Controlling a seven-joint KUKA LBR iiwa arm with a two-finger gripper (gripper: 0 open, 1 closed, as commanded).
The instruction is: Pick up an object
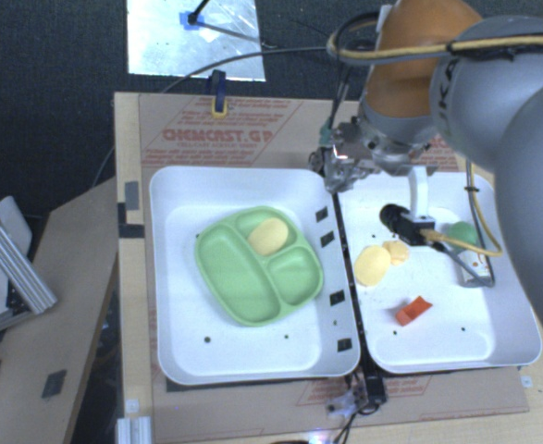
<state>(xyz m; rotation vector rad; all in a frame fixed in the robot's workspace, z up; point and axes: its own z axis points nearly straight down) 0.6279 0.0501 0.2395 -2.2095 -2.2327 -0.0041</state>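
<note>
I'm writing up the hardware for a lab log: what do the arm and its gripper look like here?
The arm is bulky, with smooth rounded grey shells and a glossy orange band above the wrist. A yellow cable and a black one run across the orange part and along the grey link. The gripper at the end is a small dark metal assembly with wiring around it and a small green-lit spot.

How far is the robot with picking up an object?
Nothing looks picked yet. The gripper hangs over the divide between the bins, near their far edge. The yellow round piece and orange block lie in the right white bin, so the grasp remains.
</note>
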